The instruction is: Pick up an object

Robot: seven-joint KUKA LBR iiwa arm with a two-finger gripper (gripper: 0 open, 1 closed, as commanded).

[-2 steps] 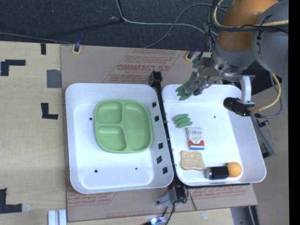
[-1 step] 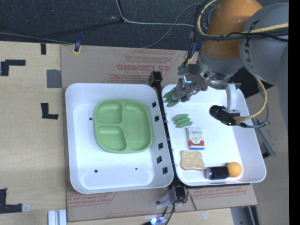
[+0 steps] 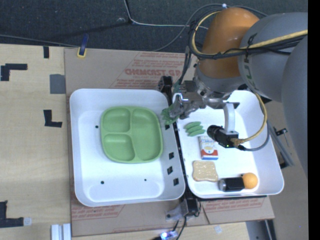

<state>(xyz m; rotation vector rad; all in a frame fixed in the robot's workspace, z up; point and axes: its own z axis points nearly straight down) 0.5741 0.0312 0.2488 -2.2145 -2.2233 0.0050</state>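
Green pea pod (image 3: 193, 128) just beside gripper (image 3: 176, 110)

The grey arm (image 3: 280, 49) reaches in, claw (image 3: 181, 104) pointed downward.

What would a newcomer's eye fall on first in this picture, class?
Probably the arm, grey with a bulging orange band, looming over the right bin. Next, the green divided plate lying in the left bin. Then the small items below the arm: a slice of toast and a little carton.
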